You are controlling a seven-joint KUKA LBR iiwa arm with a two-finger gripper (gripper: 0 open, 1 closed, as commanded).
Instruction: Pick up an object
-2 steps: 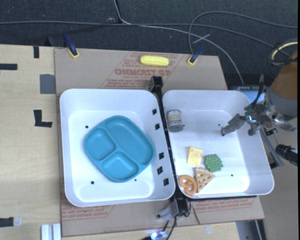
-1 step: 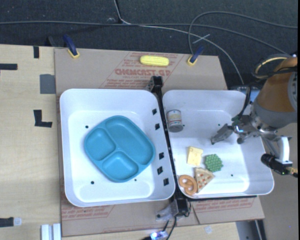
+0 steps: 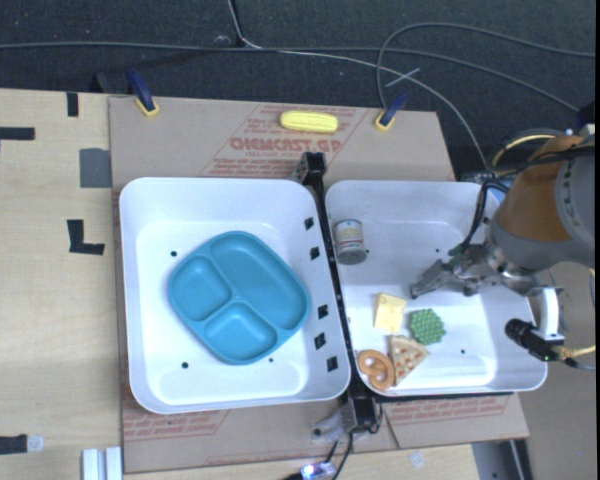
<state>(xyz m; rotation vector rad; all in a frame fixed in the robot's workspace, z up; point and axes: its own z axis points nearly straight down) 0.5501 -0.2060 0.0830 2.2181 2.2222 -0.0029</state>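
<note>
The right bin holds a small metal can lying near its left wall. Toward its front are a yellow cheese wedge, a green broccoli piece, a pizza slice and a pretzel. My gripper reaches in from the right and sits low over the bin floor. It is just above and right of the cheese and directly behind the broccoli. Nothing is visibly held in it.
The left bin contains a blue divided plate. A yellow oblong object lies on the cardboard behind the bins, between two clamps. A black divider with clips runs between the bins. Cables hang over the back right.
</note>
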